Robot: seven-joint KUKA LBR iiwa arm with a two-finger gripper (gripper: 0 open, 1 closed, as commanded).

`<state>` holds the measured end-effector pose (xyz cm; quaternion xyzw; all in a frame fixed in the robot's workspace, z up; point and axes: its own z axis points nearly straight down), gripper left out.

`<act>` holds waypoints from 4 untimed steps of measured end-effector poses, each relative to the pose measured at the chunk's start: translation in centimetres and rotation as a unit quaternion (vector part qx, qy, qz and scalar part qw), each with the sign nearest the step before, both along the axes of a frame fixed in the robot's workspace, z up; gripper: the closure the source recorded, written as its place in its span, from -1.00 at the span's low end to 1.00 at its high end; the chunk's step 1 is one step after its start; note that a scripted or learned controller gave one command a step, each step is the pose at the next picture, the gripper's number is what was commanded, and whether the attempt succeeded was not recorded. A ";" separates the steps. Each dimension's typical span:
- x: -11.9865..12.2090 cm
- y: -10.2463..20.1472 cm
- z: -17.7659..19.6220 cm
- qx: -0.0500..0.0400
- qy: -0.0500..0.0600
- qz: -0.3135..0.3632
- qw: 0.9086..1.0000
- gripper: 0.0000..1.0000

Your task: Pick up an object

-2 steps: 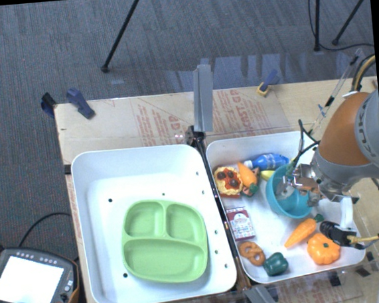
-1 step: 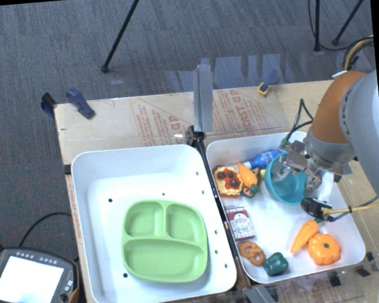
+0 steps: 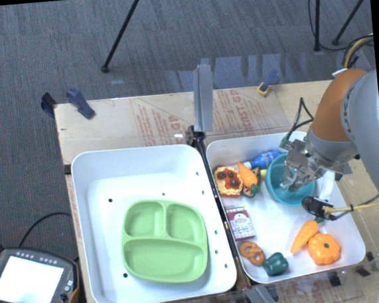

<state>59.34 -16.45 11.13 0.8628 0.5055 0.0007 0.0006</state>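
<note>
My gripper hangs low over the right bin, reaching down into a blue bowl near the bin's back right. Whether it touches the bowl's rim is hidden by the wrist. Left of the bowl lie a pizza slice, a small carrot and a blue bottle. Toward the front are a red box, a pretzel, a green pepper, a larger carrot and an orange pumpkin.
The left bin holds a green divided plate. A yellow cable loops from the arm over the right bin's edge. A grey post stands behind the two bins. A teach pendant lies on the floor at lower left.
</note>
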 end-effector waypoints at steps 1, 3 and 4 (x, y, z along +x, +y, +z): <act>5.1 7.8 -2.4 0.001 0.003 -0.226 0.974 1.00; 3.3 11.3 9.6 0.000 0.003 -0.406 0.914 1.00; 0.5 8.1 5.6 -0.001 0.006 -0.414 0.910 1.00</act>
